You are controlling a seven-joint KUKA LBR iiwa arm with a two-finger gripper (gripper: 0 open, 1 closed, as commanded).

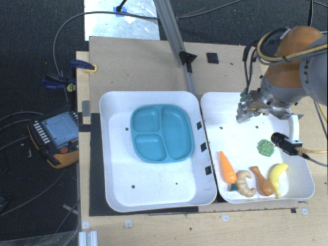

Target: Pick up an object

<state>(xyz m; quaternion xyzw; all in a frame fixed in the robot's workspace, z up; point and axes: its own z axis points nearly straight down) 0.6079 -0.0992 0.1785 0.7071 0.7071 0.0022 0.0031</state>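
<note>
The hand (247,110) hung over the upper part of the right bin (225,104); whether it was apart or together could not be told. Along that bin's near edge lay a carrot (228,168), shrimp (245,183), drumstick (262,181) and banana (277,176), with broccoli (265,147) just above them. The left bin (115,137) held a blue plate (161,132).

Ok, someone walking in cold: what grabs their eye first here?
Probably the blue divided plate in the middle of the left bin. Next, the toy food along the right bin's near edge: carrot, banana, green broccoli. The gripper hangs over that bin's far end.
</note>
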